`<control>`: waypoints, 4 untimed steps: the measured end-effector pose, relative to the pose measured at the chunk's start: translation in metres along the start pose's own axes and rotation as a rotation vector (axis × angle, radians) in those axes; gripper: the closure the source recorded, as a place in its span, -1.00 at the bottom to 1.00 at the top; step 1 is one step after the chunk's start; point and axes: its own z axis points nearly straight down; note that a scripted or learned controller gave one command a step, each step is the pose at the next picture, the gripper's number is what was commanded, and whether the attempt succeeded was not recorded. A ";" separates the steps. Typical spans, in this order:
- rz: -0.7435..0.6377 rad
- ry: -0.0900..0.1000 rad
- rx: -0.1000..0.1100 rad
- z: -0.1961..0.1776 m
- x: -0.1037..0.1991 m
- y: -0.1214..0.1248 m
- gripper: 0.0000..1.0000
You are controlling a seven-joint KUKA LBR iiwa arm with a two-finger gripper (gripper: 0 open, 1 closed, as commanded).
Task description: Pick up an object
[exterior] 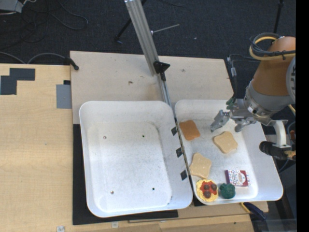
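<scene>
Tan, toast-like flat foam slice [225, 142] is lying in the right white bin [270, 190], toward its far right side, just below the gripper [229, 123]. The grey arm with an orange band [273, 76] is reaching in from the right, its two fingers spread apart, clamping nothing. An orange-brown square slice [189, 129], a pale bread-like slice [200, 166], a red-and-yellow toy [207, 189], a green ball [227, 191] and a small red-and-white packet [237, 178] are lying nearby. The left white bin [96, 115] is sitting beside.

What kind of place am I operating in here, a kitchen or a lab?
Most likely a robotics lab bench, not a kitchen: two white bins on a board, toy food such as a bread slice, cables on the dark floor, and an aluminium camera post.
</scene>
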 end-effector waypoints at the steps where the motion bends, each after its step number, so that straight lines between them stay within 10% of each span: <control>1: -0.001 0.000 0.001 0.055 0.005 0.009 -1.00; 2: 0.001 -0.003 -0.008 0.106 0.005 0.010 -1.00; 3: 0.007 -0.002 -0.009 0.093 0.004 0.010 1.00; 4: 0.003 -0.002 -0.010 0.034 -0.003 0.016 1.00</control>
